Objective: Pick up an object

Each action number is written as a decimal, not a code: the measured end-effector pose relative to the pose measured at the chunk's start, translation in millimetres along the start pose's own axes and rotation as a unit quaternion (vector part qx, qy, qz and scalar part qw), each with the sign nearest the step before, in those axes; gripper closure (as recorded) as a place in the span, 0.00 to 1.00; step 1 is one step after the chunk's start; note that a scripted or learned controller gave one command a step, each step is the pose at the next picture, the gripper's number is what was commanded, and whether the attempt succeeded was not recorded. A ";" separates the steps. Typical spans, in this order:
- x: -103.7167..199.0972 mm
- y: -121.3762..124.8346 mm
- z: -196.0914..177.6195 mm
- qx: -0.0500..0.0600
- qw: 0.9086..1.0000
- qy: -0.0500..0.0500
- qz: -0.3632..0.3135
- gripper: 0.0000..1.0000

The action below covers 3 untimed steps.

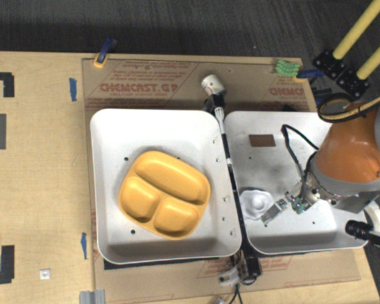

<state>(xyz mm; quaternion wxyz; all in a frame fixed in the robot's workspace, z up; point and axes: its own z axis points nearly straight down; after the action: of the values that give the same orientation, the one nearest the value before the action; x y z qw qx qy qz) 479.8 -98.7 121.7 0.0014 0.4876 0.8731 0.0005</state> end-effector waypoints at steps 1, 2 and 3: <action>-5.2 3.9 36.6 0.001 0.998 0.001 -0.061 0.00; -19.8 -11.6 -13.9 -0.001 0.955 -0.001 -0.295 0.00; -60.7 0.4 -27.3 -0.001 0.945 -0.001 -0.326 0.00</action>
<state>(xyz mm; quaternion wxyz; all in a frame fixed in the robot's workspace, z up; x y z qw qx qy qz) 511.9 -150.1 149.1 0.0024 0.1763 0.9843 0.0002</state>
